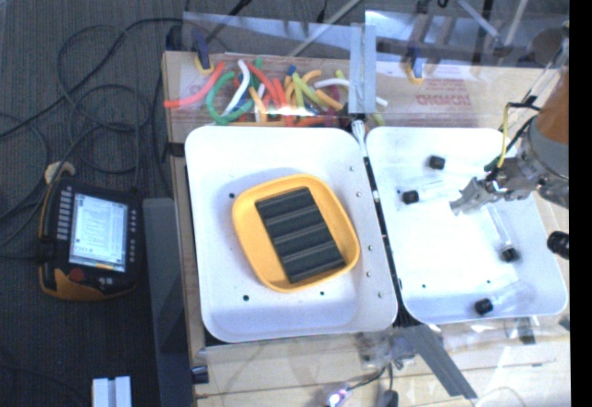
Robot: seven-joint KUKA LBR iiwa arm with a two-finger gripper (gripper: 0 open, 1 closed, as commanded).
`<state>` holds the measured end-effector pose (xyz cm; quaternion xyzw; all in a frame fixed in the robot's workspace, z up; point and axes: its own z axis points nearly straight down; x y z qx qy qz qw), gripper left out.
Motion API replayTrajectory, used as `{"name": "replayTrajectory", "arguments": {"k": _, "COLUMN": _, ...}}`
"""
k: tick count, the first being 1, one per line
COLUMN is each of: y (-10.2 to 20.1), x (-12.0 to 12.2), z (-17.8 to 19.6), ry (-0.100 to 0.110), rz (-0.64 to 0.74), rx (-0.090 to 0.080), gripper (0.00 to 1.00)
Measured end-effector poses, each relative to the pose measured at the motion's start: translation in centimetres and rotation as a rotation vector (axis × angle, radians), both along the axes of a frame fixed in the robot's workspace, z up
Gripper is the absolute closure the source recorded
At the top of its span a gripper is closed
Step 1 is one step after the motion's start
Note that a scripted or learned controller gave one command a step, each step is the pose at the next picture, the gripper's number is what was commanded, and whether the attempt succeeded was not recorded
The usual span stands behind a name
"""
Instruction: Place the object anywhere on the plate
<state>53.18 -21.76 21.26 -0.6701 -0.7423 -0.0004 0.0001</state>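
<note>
The grey two-finger gripper (465,199) hovers in the right shallow white bin (546,303); whether its fingers are apart, I cannot tell. Clear, black-capped tubes (502,231) blur against white. The yellow rectangular plate (248,239) sits left.

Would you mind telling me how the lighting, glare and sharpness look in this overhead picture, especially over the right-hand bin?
In the camera view, bright light washes out the right bin, so its clear tubes with black caps barely stand out; the gripper looks soft and slightly blurred; the yellow plate in the left bin is evenly lit and fairly sharp; the floor is dim.
</note>
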Motion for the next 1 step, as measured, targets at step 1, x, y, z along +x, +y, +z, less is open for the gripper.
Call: {"name": "replayTrajectory", "arguments": {"k": 1, "y": 0.0, "x": 0.0, "z": 0.0, "ry": 0.0, "rz": 0.0, "rx": 0.0, "gripper": 0.0}}
